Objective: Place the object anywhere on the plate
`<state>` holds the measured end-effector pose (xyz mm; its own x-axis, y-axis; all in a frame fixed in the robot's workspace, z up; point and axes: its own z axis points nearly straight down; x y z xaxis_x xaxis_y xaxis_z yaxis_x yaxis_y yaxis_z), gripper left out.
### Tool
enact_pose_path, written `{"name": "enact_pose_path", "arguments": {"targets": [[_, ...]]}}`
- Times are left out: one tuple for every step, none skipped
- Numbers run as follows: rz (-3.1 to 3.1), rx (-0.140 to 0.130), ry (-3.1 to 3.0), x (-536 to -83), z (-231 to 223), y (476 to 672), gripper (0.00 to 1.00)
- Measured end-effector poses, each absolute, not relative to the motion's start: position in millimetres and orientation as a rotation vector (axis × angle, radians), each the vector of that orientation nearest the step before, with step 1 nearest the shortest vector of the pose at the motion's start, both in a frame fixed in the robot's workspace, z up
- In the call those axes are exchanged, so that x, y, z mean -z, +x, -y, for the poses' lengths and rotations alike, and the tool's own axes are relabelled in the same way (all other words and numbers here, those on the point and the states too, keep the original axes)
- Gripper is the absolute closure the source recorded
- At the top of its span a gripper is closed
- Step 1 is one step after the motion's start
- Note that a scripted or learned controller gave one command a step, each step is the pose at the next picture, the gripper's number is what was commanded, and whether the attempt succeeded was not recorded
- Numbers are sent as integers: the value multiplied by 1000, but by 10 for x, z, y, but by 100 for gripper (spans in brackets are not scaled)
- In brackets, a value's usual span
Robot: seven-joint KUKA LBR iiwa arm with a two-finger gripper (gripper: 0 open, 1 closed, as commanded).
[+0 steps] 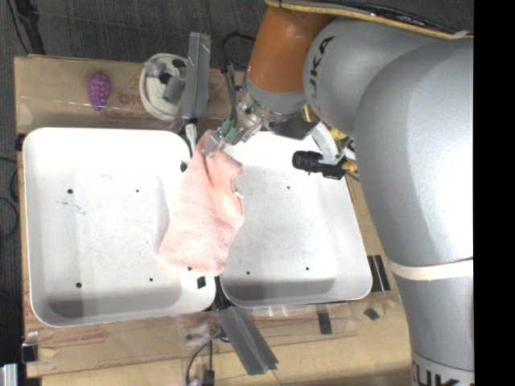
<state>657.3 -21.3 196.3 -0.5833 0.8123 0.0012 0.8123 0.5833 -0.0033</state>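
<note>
Between both bins (48, 215), pink cloth (205, 211), long axis near-vertical, top corner pinched in tool (216, 141).

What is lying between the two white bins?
A pink cloth hangs over the seam between the left bin and right bin, seen in the camera view.

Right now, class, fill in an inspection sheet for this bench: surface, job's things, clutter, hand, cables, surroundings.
Surface: two white bins, left bin and right bin, side by side on a brown bench.
Job's things: pink cloth hanging across the bins' shared edge; plate: nothing seen.
Clutter: purple object and white coil behind the left bin.
Hand: hand pinches the cloth's top corner.
Cables: dark cables at the front edge.
Surroundings: dark floor.
</note>
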Motion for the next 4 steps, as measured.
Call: {"name": "enact_pose_path", "arguments": {"targets": [[2796, -4, -1424, -2289, 210, 6584, 100], [3023, -5, -830, -2206, -246, 6402, 100], [3129, -3, -208, -2132, -790, 6336, 100], [3141, -1, 3, -2180, -1289, 6343, 100]]}}
